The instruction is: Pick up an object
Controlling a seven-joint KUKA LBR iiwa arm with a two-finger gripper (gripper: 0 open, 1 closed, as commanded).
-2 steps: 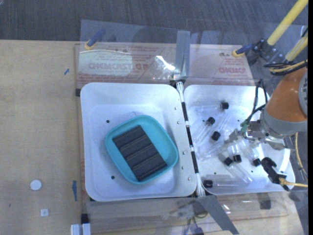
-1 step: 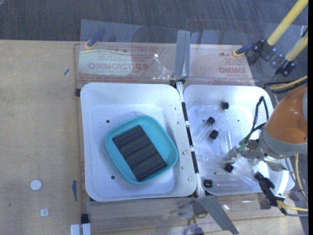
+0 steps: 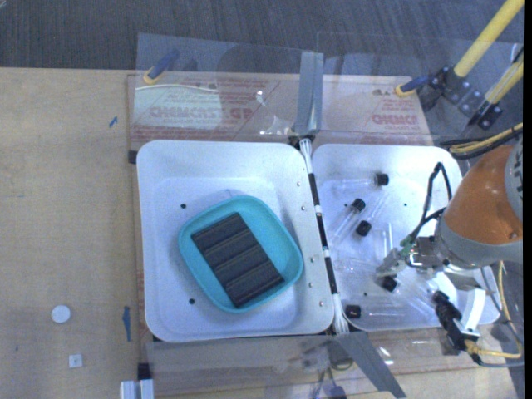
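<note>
The right bin [image 3: 416, 158] holds several clear vials with black caps: one at the back [image 3: 381, 179], two near the middle [image 3: 357, 206] [image 3: 363, 229], one at the front left [image 3: 352, 311]. My gripper [image 3: 391, 266] reaches in from the right and hangs low over the bin's middle. Another black-capped vial [image 3: 388, 283] lies just below its tip. I cannot see anything held in it. The left bin [image 3: 166, 173] carries a teal tray [image 3: 193, 248] with a black ridged block [image 3: 238, 258] lying in it.
A metal divider [image 3: 309, 98] runs between the bins at the back. Clear plastic sheets with red print [image 3: 191, 113] lie behind both bins. Yellow poles [image 3: 490, 27] and cables [image 3: 486, 144] stand at the back right. The arm's orange band [image 3: 490, 210] overhangs the right bin's edge.
</note>
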